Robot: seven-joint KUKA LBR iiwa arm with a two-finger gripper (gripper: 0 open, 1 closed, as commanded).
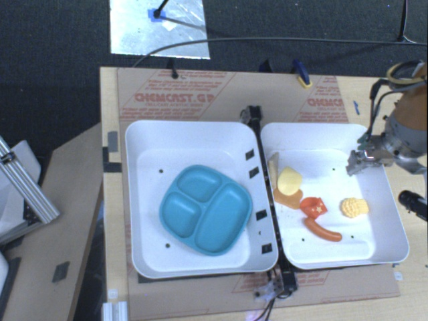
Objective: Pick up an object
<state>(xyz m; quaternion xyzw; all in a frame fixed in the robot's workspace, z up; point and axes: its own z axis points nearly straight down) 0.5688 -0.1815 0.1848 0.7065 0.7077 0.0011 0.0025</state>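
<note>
**Arm waited by the toy food**

The gripper (364,159) hung over the right bin (384,246), near its far edge. I could not tell if it was open. The toy corn (354,208) lay below it, untouched.

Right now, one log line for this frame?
arm: right edge, over right bin | gripper: near far-right rim, nothing seen held | right bin: corn, sausage, pepper | left bin: blue tray

The grey arm (409,122) reaches in from the right (orange band topmost), its gripper (362,160) pointing left and downward.
</note>
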